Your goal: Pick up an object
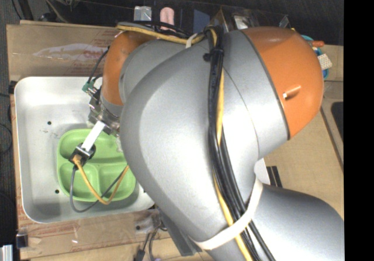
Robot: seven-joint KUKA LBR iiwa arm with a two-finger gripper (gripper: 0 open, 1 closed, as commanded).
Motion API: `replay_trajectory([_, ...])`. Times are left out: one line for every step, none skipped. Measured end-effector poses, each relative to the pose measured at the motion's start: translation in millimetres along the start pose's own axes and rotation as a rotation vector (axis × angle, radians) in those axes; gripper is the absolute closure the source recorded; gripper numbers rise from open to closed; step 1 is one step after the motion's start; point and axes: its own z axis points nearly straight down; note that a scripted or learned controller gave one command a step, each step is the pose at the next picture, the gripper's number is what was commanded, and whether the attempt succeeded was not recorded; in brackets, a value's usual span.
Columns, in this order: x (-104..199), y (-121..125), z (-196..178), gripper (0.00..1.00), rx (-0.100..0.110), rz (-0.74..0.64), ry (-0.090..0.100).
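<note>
A light green divided tray (104, 157) lies in the left white bin (35, 119), toward its near right side. My gripper (96, 114) hangs low over the tray's far edge, below the orange-banded wrist (114, 73). My own arm hides much of the gripper, and I see nothing held in it. The tray's right part is also covered by the arm.
My grey arm (193, 137) blocks the middle and right of the view, covering the right bin. Brown cardboard (58, 47) borders the left bin at the back. The bin's bare left floor (35, 155) shows beside the tray.
</note>
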Motion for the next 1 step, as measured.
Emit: replay_trajectory([-16.2,-104.5,-161.9,0.00,-0.008,0.242,0.006])
